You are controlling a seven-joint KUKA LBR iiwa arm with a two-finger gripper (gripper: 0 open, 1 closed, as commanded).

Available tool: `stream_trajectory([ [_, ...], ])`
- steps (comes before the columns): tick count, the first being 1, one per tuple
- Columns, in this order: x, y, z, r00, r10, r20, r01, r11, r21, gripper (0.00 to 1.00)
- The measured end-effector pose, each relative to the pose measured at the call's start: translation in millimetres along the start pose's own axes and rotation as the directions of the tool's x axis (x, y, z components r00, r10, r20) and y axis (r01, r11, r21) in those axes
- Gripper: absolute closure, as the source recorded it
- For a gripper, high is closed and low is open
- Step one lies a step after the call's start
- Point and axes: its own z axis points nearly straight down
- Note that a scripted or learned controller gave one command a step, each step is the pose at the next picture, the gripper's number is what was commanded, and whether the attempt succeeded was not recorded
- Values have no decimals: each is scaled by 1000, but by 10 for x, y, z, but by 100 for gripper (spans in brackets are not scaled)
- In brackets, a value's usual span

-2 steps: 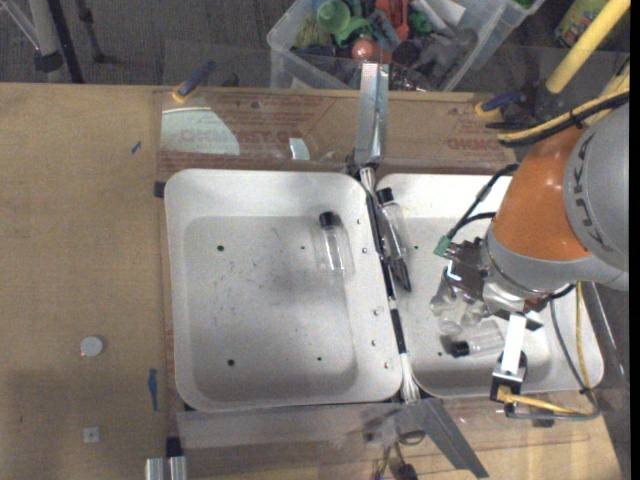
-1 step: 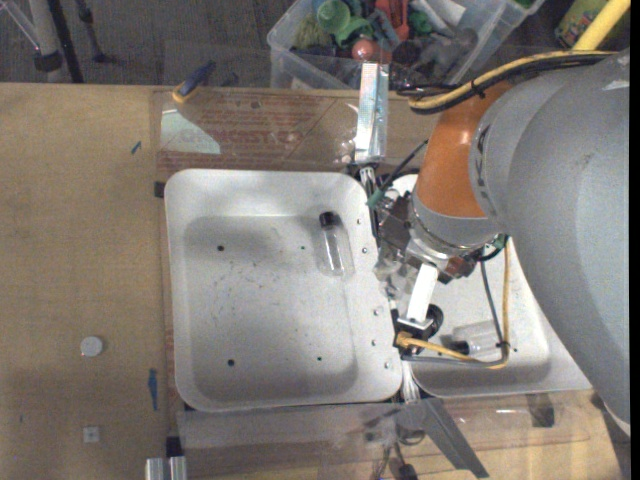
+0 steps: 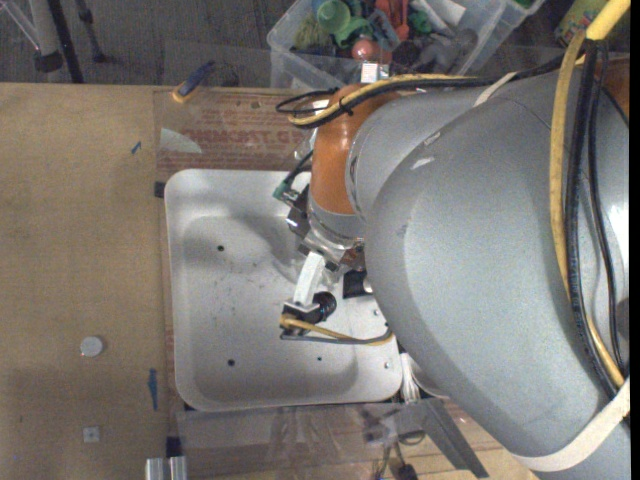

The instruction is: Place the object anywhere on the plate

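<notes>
My grey arm with its orange band [image 3: 335, 163] reaches in from the right and hangs over the right half of the white bin [image 3: 215, 268]. The gripper [image 3: 348, 278] sits low under the wrist, just above the bin floor near its right side. Its tips are lost against the wrist and the bracket. The arm's broad body covers the whole right part of the bench and whatever lies beneath it.
The bin's floor left of the gripper is bare white with a few dark specks. A clear tub of coloured toys [image 3: 400, 18] stands beyond the bench at the back. A blue-and-yellow tool [image 3: 192, 80] and a small grey disc [image 3: 91, 346] lie on the brown surface to the left.
</notes>
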Motion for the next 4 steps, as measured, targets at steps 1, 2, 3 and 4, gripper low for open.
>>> stream_trajectory([
  [1, 364, -282, 238, 938, 347, -12, -347, 938, -4, 100],
  [2, 904, -142, 198, 948, 319, -5, -319, 948, -1, 100],
  [3, 895, -136, 199, 948, 319, -3, -319, 948, -2, 0],
  [4, 1079, 105, 266, 750, 661, -5, -661, 750, 0, 0],
])
